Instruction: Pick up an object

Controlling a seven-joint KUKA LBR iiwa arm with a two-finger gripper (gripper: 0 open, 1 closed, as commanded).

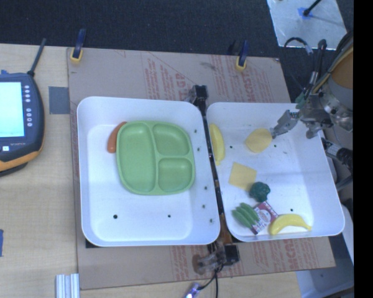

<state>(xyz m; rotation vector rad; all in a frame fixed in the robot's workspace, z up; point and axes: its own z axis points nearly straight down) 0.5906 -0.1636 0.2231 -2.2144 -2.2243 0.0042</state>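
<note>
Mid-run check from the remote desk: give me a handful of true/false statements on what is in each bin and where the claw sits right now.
1. The green divided plate lies in the left bin. True.
2. The banana lies in the left bin. False: it is in the right bin, near its front edge.
3. The claw is over the right bin, close beside the round yellow piece. True.
4. The broccoli sits on the green divided plate. False: it lies on the right bin's floor, just below the flat yellow slice.
5. An orange item pokes out from under the plate's left edge. True.
</note>
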